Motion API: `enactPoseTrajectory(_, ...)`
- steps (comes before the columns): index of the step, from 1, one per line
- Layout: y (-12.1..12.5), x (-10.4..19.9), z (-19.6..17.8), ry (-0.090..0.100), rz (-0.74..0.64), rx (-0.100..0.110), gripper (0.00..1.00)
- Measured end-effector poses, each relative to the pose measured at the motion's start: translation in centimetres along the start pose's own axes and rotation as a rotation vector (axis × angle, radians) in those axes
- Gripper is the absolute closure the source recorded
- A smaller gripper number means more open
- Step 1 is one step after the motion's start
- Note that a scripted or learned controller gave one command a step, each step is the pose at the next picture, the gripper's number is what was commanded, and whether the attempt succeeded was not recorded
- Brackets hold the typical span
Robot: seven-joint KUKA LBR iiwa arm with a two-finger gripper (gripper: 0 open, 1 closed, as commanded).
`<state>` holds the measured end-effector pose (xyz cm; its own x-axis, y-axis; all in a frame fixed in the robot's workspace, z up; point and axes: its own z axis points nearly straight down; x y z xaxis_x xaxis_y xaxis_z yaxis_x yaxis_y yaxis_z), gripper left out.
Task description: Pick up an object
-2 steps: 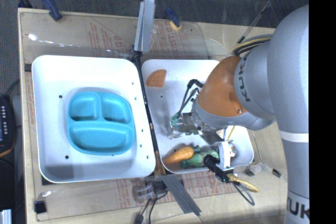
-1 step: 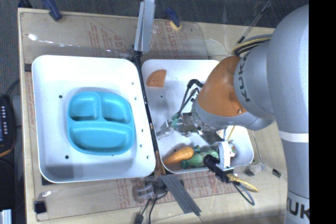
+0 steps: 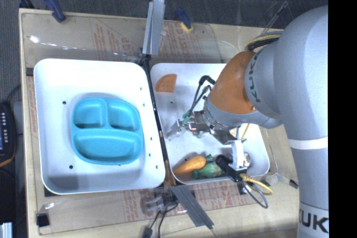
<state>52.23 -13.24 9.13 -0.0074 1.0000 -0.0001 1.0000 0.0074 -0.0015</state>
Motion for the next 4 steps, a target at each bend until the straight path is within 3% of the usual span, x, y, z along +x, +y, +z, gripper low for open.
enactPoseTrajectory(1,3.6,-0.4,0.0,0.001,0.002,0.001,0.00)
enactPoseTrajectory(2,-4.5,-5.3,-0.2,0.000,0.000,-0.004,0.00)
enactPoseTrajectory(3,-4.3,-5.3,-1.2,-0.001,-0.008,-0.006,1.00)
enactPoseTrajectory(4,-4.3,-5.3,-1.2,-0.001,-0.008,-0.006,0.00)
